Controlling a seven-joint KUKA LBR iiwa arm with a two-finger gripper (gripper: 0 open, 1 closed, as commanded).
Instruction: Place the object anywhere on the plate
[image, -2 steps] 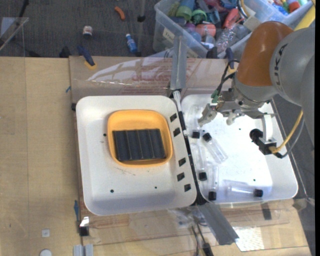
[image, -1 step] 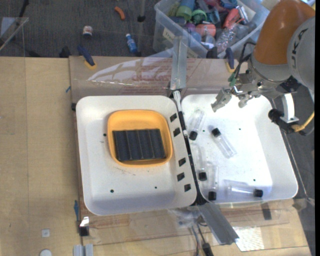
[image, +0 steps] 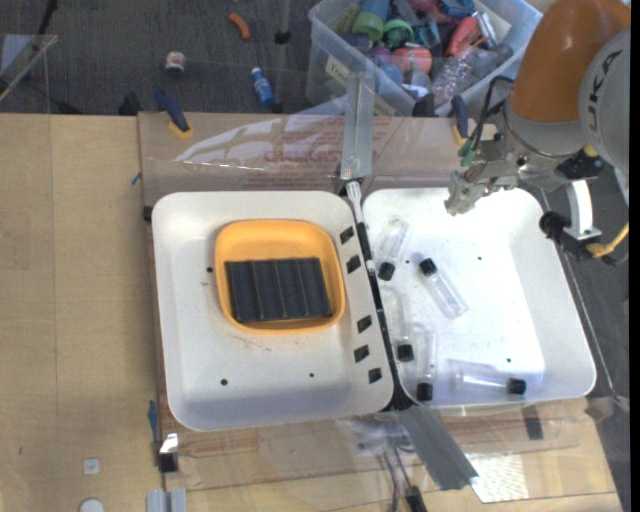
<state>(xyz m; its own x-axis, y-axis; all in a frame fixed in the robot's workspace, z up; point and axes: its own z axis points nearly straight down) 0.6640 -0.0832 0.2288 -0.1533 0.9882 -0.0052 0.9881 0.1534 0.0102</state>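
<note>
My gripper (image: 468, 190) hangs in the upper right of the frame, over the back edge of the right bin (image: 560, 300). From this slanted view I cannot tell how far it is parted, and I see nothing caught in it. My arm (image: 580, 70) comes in from the top right corner, its orange band showing large there.

The orange plate (image: 232, 240) sits in the left bin (image: 190, 330), left of centre in the frame. A dark ribbed rectangular piece (image: 278, 290) lies flat on it, covering most of its floor.

In the right bin lie several clear plastic vials with black caps. One vial (image: 442, 288) lies tilted near the middle of the bin, well below my gripper. Another (image: 390, 245) rests against the divider between the bins. A third (image: 482, 380) lies along the front edge, lower right, its cap pointing right. Two more (image: 412, 360) sit by the divider near the front corner, hard to separate from each other.

Behind the bins, at the top of the frame, stands a clear tub (image: 420, 40) full of coloured items.
</note>
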